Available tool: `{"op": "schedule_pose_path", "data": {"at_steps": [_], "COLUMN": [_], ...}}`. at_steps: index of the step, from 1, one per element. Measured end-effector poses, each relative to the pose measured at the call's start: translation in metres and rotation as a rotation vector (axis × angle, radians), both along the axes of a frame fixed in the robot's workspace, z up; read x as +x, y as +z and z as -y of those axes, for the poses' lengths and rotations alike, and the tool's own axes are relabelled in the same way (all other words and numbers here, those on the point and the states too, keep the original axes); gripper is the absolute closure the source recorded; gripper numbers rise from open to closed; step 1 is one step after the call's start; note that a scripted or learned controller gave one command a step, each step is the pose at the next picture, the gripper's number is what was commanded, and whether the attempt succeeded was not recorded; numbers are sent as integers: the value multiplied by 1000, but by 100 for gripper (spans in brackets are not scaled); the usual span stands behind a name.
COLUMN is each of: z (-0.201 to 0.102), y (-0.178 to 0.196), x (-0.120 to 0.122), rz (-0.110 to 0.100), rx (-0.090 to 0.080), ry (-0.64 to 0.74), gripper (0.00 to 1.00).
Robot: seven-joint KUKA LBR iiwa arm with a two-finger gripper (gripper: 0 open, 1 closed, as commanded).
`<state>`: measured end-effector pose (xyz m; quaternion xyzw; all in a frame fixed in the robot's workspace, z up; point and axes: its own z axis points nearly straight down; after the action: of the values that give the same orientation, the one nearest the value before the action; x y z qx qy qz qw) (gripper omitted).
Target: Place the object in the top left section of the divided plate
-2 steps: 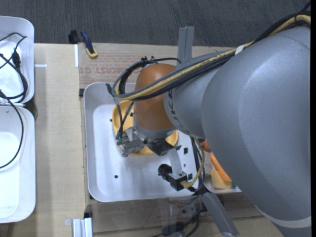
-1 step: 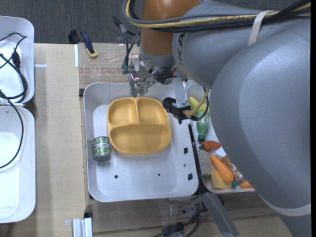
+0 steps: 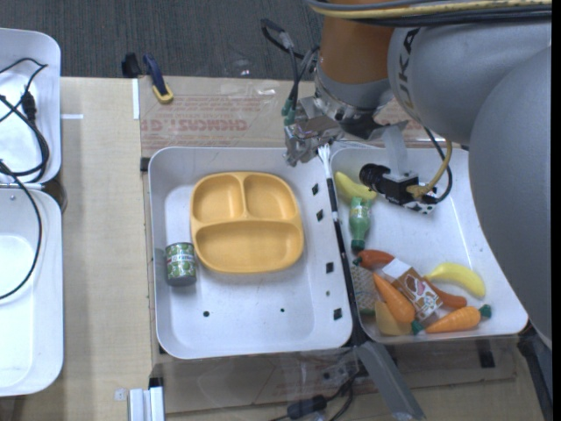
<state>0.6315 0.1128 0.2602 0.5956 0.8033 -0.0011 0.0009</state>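
Honestly, my main worry from here is that nothing gets carried across at all: from my seat I judge the gripper (image 3: 302,147) is hanging over the rim between the two bins, near the top of the dividing wall, and I see nothing in it. Whether it is spread or pressed together I cannot tell; that end of the arm is small and dark against the bin edge. Which object I am meant to move is not clear; the candidates lie in the right bin (image 3: 491,261): a green bottle (image 3: 358,220), a banana (image 3: 352,187) just above it, carrots (image 3: 394,298) and a second banana (image 3: 458,277) lower down. The yellow divided plate (image 3: 247,222) sits in the left bin (image 3: 254,323), its top left section bare, with a small green can (image 3: 181,263) just beside its left edge. A low pass could clip the plate's rim or the bin wall.
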Motion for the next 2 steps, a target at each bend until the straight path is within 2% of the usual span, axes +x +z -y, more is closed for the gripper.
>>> {"op": "schedule_pose_path", "data": {"at_steps": [1,2], "z": [-22,37], "y": [-96,-68], "x": [-60,4], "rz": [-4,0], "rx": [1,0], "ry": [43,58], "gripper": [100,100]}}
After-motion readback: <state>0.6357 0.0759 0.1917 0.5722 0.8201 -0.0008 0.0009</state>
